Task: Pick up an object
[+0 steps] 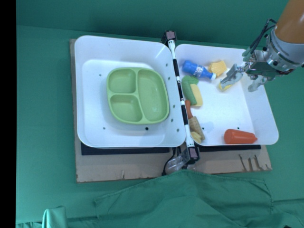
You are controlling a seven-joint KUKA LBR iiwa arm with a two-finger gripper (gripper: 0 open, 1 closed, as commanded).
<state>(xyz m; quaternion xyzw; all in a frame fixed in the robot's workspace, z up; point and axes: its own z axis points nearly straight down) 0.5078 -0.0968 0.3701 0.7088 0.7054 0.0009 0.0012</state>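
The right bin (237, 109) holds several toys. A blue bottle (197, 70) lies at its back left, beside a yellow-orange piece (218, 68). A green and yellow toy (192, 91) rests along the left wall, with a thin orange stick (188, 109) and a tan piece (196, 130) in front of it. An orange-red pepper (240, 137) sits at the front right. My gripper (243, 81) hangs open over the bin's back right. Its left finger (232, 74) is right above a small yellow piece (224, 85). Nothing is between the fingers.
The left bin (90, 70) holds a green divided plate (137, 95). A black and white divider (178, 87) runs between the bins. Green cloth (190, 198) bunches up at the front of the bench.
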